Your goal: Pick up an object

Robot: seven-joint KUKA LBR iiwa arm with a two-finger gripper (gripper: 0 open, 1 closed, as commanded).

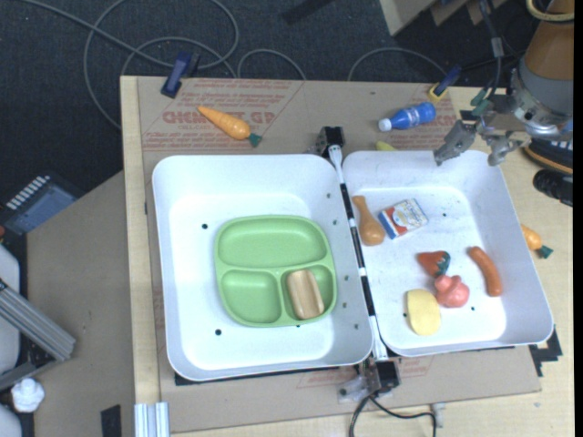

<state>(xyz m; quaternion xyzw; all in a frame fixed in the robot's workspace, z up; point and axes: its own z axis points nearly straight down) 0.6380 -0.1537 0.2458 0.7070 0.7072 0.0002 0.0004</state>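
while the two-finger metal claw (474, 144) hangs over the far rim of the right white bin (519, 317), its fingers are spread and pinch nothing. every object in that bin lies nearer the camera: a small red, white and blue packet (404, 217) closest to the claw, then a tan wooden spoon-shaped piece (367, 223), a red pepper (434, 262), an orange sausage (485, 270), a pink toy (452, 291) and a pale yellow lump (423, 311).
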